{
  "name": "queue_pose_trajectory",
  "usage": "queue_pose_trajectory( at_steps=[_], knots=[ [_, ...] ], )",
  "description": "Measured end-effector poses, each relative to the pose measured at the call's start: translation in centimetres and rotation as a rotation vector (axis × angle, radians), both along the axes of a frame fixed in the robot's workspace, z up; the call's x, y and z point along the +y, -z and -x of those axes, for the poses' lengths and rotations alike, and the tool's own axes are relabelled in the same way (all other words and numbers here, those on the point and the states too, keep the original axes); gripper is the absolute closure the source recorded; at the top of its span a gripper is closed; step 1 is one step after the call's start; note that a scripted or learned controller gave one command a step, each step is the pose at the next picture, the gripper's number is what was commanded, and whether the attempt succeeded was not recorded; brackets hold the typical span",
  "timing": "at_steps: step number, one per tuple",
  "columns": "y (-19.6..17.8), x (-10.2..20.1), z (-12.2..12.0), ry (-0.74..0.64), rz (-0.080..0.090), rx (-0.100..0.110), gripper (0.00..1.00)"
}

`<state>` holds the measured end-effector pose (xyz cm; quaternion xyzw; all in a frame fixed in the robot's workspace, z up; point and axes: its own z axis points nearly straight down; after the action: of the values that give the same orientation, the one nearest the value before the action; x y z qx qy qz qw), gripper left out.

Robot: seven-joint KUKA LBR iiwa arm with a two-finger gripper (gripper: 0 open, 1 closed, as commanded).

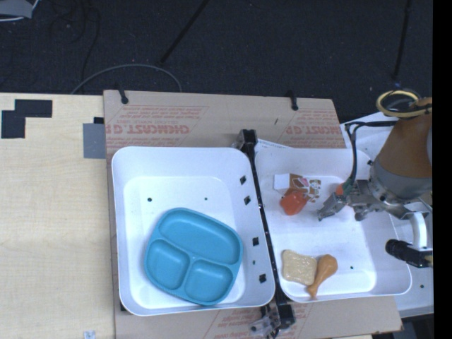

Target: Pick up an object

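White plastic all round: two shallow bins side by side, left bin (131, 168) and right bin (353, 256), split by a black divider strip (256, 203).

Over in the right bin, grey two-finger gripper (328, 209) down low, reaching in from the right, orange-banded arm (406, 147) behind it. Open or closed? Cannot tell from this angle. Nothing seen held.

Just left of the gripper, small round red plastic tomato-like piece (293, 203), very close, contact unclear. No clear long axis on that one. Touching it above, small white-and-red printed packet (305, 185), with a plain white card (281, 181) beside that.

Down toward the near rim, orange-tan toy drumstick (321, 272). Long axis on a diagonal: fat end up and to the right, thin bone end pointing down-left toward the rim. Leaning against its left side, tan toy slice of bread (298, 265), lying flat.

Well apart from all that, in the left bin, blue three-compartment plastic plate (192, 255), flat, slightly turned.
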<state>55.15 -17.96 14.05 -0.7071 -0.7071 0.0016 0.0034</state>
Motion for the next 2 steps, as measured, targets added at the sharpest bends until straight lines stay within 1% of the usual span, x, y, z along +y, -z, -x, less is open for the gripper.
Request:
queue_pose_trajectory(
  at_steps=[1, 2],
  knots=[
    [5.4, 0.1, 0.1, 0.001, 0.000, 0.001, 0.00],
    [4.1, 0.0, 0.1, 0.005, 0.001, -0.002, 1.00]
  ],
)
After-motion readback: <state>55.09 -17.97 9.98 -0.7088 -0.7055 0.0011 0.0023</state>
